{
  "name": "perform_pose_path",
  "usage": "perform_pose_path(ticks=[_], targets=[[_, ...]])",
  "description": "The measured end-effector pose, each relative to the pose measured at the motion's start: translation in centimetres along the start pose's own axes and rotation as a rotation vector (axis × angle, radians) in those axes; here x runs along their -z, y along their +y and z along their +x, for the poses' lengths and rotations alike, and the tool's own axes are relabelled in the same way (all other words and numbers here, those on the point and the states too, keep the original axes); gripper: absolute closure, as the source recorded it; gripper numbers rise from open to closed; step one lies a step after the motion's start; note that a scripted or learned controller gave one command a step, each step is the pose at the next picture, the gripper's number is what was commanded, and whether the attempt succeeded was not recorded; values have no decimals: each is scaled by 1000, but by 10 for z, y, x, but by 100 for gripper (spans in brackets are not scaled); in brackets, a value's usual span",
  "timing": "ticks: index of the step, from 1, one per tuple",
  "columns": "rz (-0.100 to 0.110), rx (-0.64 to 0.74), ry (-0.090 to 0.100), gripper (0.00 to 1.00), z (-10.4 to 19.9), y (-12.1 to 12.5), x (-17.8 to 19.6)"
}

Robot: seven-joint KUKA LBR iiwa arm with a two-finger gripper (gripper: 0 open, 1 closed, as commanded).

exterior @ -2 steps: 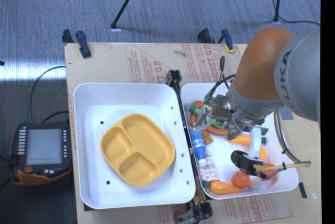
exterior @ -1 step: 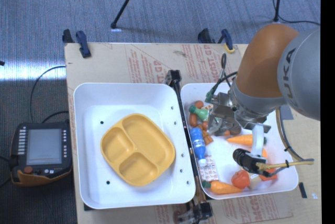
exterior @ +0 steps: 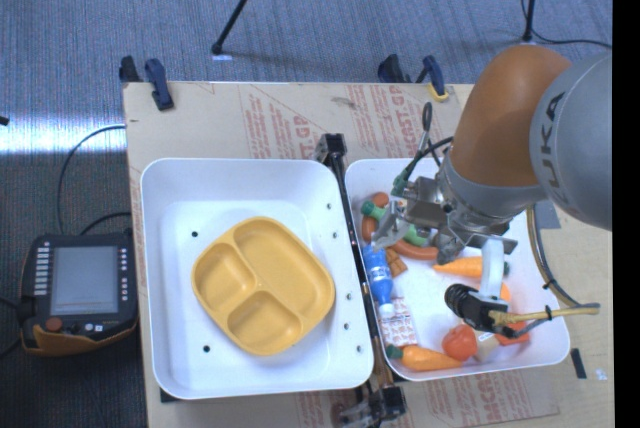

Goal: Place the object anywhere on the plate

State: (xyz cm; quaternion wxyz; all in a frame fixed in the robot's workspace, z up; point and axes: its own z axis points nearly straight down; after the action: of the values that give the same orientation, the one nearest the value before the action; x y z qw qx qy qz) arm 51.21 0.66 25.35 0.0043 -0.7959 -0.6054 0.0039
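The yellow plate (exterior: 262, 284) with three compartments lies in the left white bin (exterior: 170, 216). My gripper (exterior: 407, 218) hangs low over the upper left part of the right bin (exterior: 545, 356), above a cluster of toy food: a green and orange piece (exterior: 375, 207) and a long orange piece (exterior: 412, 250). The wrist and grey arm hide what lies directly beneath it. I see no object held clear of the pile.
In the right bin lie a blue bottle (exterior: 378, 276) with a white label along the left wall, a carrot (exterior: 430, 356) and a red tomato (exterior: 459, 343) at the front, and another carrot (exterior: 461, 268) in the middle. A teach pendant (exterior: 78, 291) sits left of the bench.
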Motion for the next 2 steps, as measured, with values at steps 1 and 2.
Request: perform_pose_path(ticks=[1,2], targets=[[3,4,0,100,0,0,9],[3,5,0,0,0,0,9]])
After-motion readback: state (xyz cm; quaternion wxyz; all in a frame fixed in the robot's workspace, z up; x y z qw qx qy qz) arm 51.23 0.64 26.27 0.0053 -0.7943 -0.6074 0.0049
